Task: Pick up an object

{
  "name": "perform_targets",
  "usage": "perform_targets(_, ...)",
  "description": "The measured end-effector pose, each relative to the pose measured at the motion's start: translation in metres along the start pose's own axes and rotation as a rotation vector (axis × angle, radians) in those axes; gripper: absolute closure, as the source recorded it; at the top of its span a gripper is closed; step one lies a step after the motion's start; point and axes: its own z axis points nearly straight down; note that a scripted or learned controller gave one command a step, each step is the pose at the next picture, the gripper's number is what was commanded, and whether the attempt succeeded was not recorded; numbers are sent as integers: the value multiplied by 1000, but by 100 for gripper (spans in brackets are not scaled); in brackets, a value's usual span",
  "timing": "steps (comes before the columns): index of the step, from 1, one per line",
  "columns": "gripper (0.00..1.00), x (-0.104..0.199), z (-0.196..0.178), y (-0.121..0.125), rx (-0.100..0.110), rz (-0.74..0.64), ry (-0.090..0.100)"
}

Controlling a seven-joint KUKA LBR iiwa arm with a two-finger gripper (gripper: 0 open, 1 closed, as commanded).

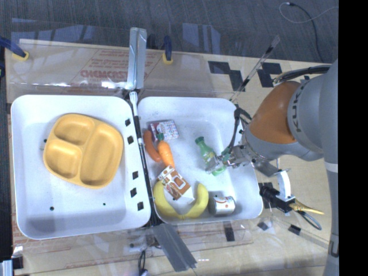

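1. Currently, the gripper (221, 161) sits low in the right bin (190, 105), at the base of the green bottle (205, 152).
2. Finger opening and any hold on the bottle: cannot tell.
3. Left bin (29, 211) contains a yellow divided plate (83, 149).

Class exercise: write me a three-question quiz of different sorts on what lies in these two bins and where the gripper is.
1. True or false: the yellow divided plate lies in the left bin.
2. Which thing is the gripper nearest? A banana B green bottle C carrot
3. Fill in: the small can lies just right of the ____.

Key: 1 true. 2 B. 3 banana.
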Motion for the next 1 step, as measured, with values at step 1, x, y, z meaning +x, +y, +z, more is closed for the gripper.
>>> perform_targets(1,100,66,-87,-3,-5,236,-1)
